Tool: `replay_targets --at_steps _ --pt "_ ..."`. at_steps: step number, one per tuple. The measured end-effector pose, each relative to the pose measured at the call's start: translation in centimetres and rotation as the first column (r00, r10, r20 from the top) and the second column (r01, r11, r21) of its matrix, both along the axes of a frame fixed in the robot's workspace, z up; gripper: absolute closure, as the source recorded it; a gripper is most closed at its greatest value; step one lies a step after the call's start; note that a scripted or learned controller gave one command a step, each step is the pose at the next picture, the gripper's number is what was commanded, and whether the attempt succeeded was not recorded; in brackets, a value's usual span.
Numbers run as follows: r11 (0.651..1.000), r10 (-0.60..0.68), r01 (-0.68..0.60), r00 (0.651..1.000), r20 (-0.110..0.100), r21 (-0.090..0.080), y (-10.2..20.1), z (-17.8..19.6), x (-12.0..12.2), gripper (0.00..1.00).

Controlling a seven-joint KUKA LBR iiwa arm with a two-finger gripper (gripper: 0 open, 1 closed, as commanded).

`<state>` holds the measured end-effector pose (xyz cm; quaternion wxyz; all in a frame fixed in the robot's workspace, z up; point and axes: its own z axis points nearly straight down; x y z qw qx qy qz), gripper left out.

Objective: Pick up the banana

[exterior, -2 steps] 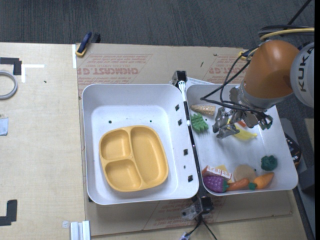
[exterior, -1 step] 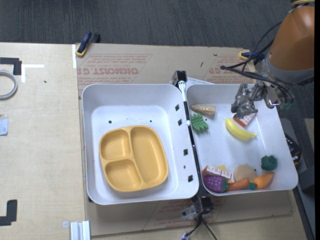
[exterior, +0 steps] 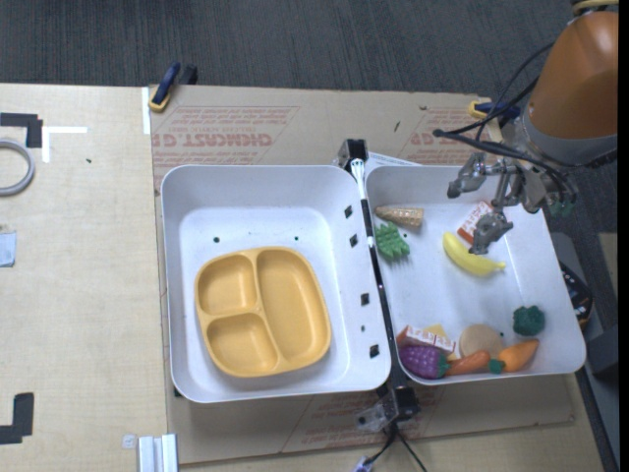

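Two white bins sit side by side on the bench. The left bin [exterior: 187, 264] holds a yellow plate [exterior: 262, 310] with three parts. The right bin [exterior: 432, 293] holds toy food.

The banana [exterior: 468, 257] lies in the right bin, near its far right side, flat on the bin floor. It is yellow and curved. The gripper [exterior: 489, 230] hangs just over the banana's right end — so close that it looks like it touches it, but I cannot tell for sure. I also cannot tell if the gripper is spread apart or pressed together, because its metal parts bunch up from this view. Nothing shows the banana pinched in it.

To the left of the banana lie a green leafy toy [exterior: 391, 241] and a tan cone [exterior: 400, 216]. Along the near side of the bin sit purple grapes [exterior: 421, 360], a small box [exterior: 428, 337], a round tan piece [exterior: 480, 339], two carrots [exterior: 491, 360] and a dark green broccoli [exterior: 529, 319] — all well apart from the banana.
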<state>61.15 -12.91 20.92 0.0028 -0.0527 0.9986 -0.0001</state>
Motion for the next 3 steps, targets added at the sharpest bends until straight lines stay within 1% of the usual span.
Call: replay_targets --at_steps 1,2,3 --pt "0.98 0.199 -0.199 0.98 -0.003 0.0 -2.2 -11.5 -1.1 0.0" --pt "0.981 0.195 -0.195 0.981 0.002 0.0 -2.2 -10.5 -1.0 1.0" --pt "0.945 0.327 -0.327 0.945 -0.001 -0.001 0.3 -0.7 -4.1 1.0"
